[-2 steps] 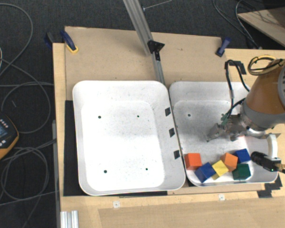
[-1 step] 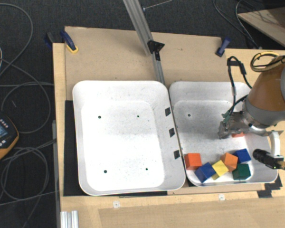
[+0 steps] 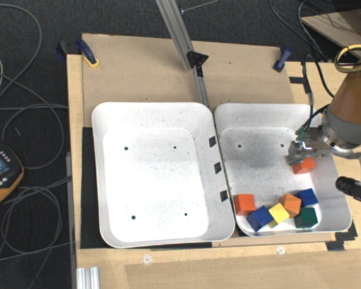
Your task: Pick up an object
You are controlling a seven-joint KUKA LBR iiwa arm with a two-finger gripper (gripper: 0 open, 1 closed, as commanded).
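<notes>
**Right bin: gripper down on a red block, lift not confirmed**

Over the right bin (image 3: 325, 116), camera view: the arm (image 3: 354, 110) comes in from the right and the gripper (image 3: 300, 156) sits low by the bin's right wall, about midway between its near and far ends. A red block (image 3: 303, 166) is directly at its near side, touching or partly tucked under the fingertips. Can't tell from this slant whether the jaws are spread or closed, or whether the block is actually between them. So I'm not calling it a grasp.

Progress, my read: approach and descent look done, target looks chosen. Left to do: confirm closure, lift clear of the bin floor. The block appears to rest on the floor or just at it; no visible gap beneath.

Orientation of the red block: roughly cubic, so no real long axis. Visible faces sit slightly rotated against the bin walls; upper part is hidden by the gripper, so exact yaw is unclear.

Other candidates cluster at the near right corner: orange block (image 3: 245, 203), blue block (image 3: 260, 217), yellow block (image 3: 278, 212), a second orange block (image 3: 292, 203), a second blue block (image 3: 307, 196), green block (image 3: 306, 218). All well apart from the gripper.

Left bin (image 3: 150, 116) holds no blocks.
</notes>
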